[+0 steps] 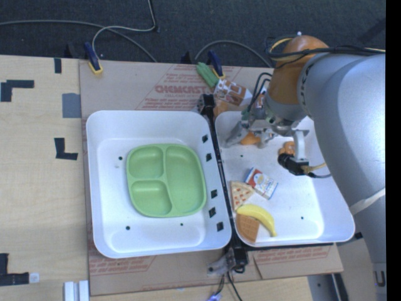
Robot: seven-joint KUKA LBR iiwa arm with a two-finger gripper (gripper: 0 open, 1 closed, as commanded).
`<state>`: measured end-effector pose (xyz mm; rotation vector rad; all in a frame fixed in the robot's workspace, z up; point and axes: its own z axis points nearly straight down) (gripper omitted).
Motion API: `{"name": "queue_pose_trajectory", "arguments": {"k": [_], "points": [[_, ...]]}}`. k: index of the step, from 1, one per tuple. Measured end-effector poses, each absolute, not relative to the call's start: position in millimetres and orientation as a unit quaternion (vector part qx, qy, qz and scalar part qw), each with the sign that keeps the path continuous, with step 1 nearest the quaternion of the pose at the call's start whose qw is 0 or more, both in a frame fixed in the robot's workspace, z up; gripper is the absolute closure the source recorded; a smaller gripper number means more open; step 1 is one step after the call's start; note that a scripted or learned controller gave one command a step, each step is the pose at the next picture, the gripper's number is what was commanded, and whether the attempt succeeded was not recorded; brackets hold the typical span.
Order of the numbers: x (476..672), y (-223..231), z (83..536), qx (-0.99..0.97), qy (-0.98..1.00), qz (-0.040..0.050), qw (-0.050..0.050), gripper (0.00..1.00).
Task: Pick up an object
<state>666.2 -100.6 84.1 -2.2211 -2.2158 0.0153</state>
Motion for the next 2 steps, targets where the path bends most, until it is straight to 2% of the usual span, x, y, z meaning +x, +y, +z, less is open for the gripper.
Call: {"name": "queue_pose_trajectory", "arguments": {"k": [2], "points": [[666.8, -106.9, 84.3, -0.707, -0.707, 0.0029, 0.005, 0.00]]}}
